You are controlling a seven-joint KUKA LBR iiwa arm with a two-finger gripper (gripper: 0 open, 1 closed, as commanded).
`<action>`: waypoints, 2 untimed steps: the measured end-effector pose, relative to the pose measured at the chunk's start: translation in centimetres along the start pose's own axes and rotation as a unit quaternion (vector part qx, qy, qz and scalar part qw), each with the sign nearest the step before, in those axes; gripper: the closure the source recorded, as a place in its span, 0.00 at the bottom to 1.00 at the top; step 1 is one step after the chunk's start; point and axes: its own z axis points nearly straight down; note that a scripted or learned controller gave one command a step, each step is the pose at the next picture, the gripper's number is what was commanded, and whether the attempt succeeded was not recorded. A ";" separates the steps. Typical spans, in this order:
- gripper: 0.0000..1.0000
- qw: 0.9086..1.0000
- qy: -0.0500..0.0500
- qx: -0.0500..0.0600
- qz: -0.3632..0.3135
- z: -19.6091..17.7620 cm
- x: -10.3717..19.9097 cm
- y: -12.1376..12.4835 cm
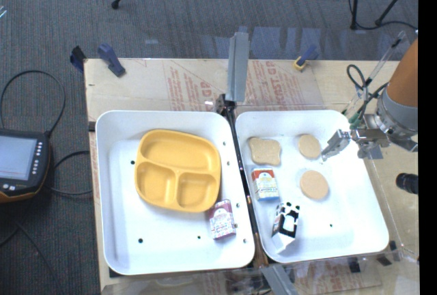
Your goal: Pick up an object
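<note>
Camera view
Worktop: a pale board printed with red lettering is seen under two shallow white bins set side by side, their inner walls touching.
Left bin: smooth white plastic with rounded corners; two things are held in it.
Yellow tray: a glossy, rounded-square plate divided into three compartments is laid flat near the middle of the left bin.
Maroon carton: a small boxy pack with a printed face is found just beside the tray's lower right corner, close to the bin's right wall.
Right bin: same white plastic; five things are spread over its left and middle parts.
Bread slice: a tan, flat, toast-shaped piece is placed near the upper left of the right bin.
Upper disc: a flat, round, beige piece is set right of the bread slice.
Lower disc: a larger flat round of the same matte beige is seen below the upper disc, apart from it.
Red-and-white carton: a small printed box is placed just below the bread slice.
Black-and-white carton: a cow-patterned pack is tilted near the bin's lower edge.
End effector: grey metal, reached in from the right and held over the right bin just right of the upper disc; the fingers look parted, and nothing is seen between them.
Arm: grey with an orange band above the wrist.
</note>
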 end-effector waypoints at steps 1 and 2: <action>0.00 0.999 0.002 0.005 -0.040 12.4 1.6 -3.1; 1.00 0.999 0.001 0.002 -0.037 11.1 1.4 -2.8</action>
